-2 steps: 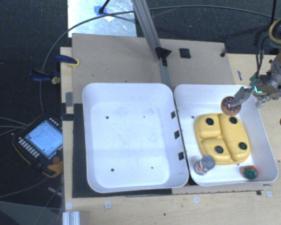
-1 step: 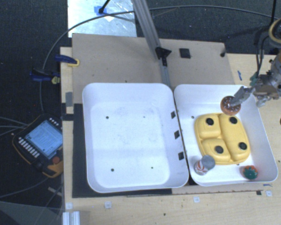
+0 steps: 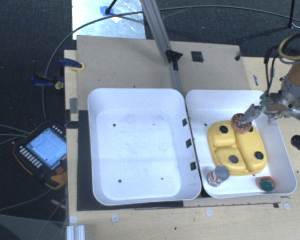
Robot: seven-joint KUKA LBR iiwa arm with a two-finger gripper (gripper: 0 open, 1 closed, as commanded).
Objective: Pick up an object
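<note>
Dark carpet surrounds a brown bench (image 3: 140,64) that bears two white bins side by side, a left bin (image 3: 135,149) and a right bin (image 3: 285,169). From the camera view, the arm enters at the right and the pincer (image 3: 246,118) sits over the upper part of the right bin; whether it is apart or together I cannot tell, since its tip merges with what lies under it. Touching or just below that tip is a small round brown object (image 3: 239,123), resting on the top edge of a yellow block (image 3: 237,148) that spreads away below and to the left of the pincer. Further below-left lies a grey-and-red piece (image 3: 218,175), and below, slightly right, a green-and-red ball (image 3: 267,184). Nothing is visibly clamped (so the pick looks not yet made). My judgement of the risk: the brown object sits on a sloped, rounded surface, so a closing pincer could nudge it off or catch the block instead. Count: two bins, one block, three small items.
</note>
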